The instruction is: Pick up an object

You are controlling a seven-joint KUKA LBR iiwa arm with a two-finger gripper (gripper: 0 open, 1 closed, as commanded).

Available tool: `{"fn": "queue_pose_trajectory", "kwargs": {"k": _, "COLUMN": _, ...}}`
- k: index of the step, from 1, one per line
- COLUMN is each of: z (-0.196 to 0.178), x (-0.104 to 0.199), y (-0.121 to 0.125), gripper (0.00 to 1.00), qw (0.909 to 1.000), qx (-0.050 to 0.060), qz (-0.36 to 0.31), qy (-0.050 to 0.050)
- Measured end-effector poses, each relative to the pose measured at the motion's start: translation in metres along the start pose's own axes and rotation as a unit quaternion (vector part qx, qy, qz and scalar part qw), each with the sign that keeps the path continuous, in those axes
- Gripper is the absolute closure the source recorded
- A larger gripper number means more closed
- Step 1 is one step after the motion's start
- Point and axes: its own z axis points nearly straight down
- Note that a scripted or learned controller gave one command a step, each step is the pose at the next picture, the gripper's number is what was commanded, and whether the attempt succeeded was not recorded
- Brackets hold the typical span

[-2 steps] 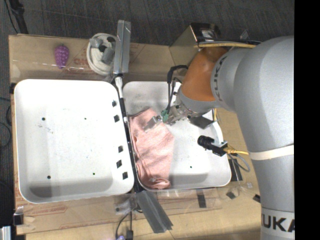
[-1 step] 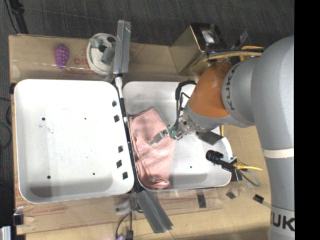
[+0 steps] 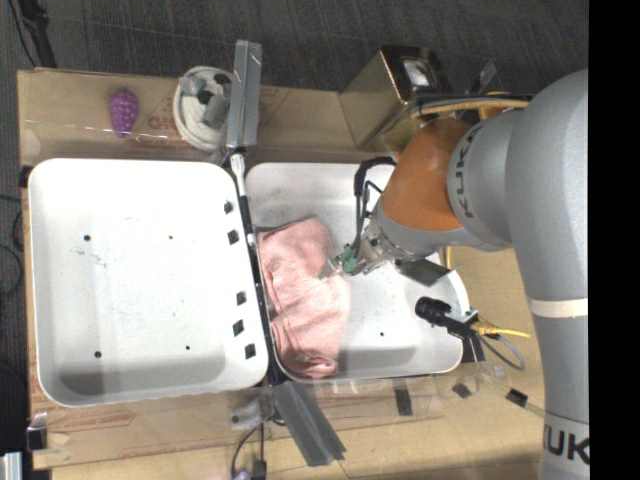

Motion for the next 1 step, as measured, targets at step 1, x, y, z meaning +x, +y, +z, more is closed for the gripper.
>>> {"fn": "queue_pose_trajectory", "kwargs": {"k": 1, "z": -0.0914, "x": 0.0154, "y": 0.1180, "gripper": 1.00, "qw": 1.0000, "qx": -0.002, "qz": 0.006, "qy": -0.001}}
